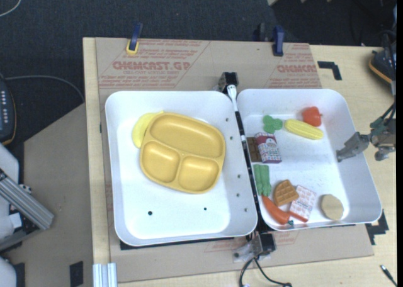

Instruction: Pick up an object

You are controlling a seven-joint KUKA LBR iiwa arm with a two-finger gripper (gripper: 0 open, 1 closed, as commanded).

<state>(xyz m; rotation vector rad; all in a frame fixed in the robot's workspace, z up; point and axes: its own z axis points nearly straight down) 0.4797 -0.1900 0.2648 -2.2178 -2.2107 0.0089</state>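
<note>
At right frame edge, gripper (362,145) sits over right bin's (352,112) rim; finger state unclear. Bin crowded: corn (304,129), tomato (312,116), carrot (275,209), waffle (284,192), cookie (332,206). Left bin (126,172) has yellow divided plate (181,152).

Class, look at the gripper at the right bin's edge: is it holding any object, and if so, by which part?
Nothing is held. The gripper sits at the right bin's right rim, apart from the toy food.
</note>
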